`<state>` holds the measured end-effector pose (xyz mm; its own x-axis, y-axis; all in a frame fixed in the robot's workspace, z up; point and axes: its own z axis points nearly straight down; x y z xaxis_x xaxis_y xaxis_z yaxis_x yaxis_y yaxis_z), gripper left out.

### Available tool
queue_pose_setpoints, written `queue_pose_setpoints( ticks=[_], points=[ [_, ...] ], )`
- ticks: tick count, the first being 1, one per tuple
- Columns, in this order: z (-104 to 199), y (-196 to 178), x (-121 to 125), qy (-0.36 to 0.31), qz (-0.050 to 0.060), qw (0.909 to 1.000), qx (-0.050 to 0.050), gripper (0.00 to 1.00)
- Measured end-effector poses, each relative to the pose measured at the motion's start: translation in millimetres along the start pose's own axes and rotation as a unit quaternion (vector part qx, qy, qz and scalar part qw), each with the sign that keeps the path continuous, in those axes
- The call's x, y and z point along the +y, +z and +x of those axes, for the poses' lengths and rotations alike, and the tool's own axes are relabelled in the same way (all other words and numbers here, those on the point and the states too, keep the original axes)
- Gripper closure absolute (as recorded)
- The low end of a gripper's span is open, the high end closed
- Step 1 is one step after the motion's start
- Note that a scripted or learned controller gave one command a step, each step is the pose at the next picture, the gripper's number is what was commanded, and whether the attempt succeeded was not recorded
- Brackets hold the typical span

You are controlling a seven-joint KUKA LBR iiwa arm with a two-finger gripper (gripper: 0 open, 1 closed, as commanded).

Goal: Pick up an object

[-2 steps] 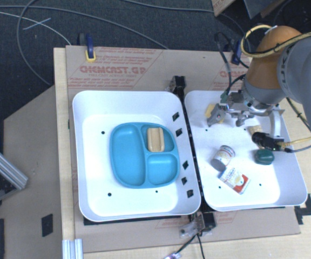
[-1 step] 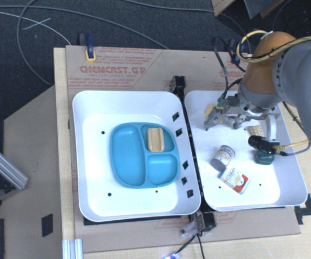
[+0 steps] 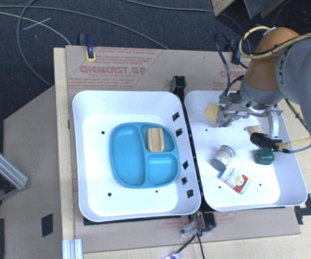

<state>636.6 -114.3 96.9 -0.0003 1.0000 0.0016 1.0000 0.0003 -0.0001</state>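
Objects in right bin (image 3: 285,196): five; left bin (image 3: 90,198): one tray (image 3: 128,161).

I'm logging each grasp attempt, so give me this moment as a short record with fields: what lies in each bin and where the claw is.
left bin: blue divided plate, a tan block in its upper right compartment
right bin: yellow piece, small tin can on its side, red and white packet, dark green object
claw: over the upper left of the right bin, beside the yellow piece
claw fingers: cannot tell
held object: none visible
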Motion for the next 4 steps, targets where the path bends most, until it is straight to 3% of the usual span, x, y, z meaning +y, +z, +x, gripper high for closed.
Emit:
queue_pose_setpoints(
  ticks=[2, 3, 4],
  points=[
    [-9, -118, 9, -0.001, -0.004, 1.0000, -0.001, 1.00],
    [-8, -142, 10, 0.000, -0.002, 1.0000, -0.001, 1.00],
    [46, -150, -12, -0.002, 0.001, 1.0000, 0.001, 1.00]
  ],
)
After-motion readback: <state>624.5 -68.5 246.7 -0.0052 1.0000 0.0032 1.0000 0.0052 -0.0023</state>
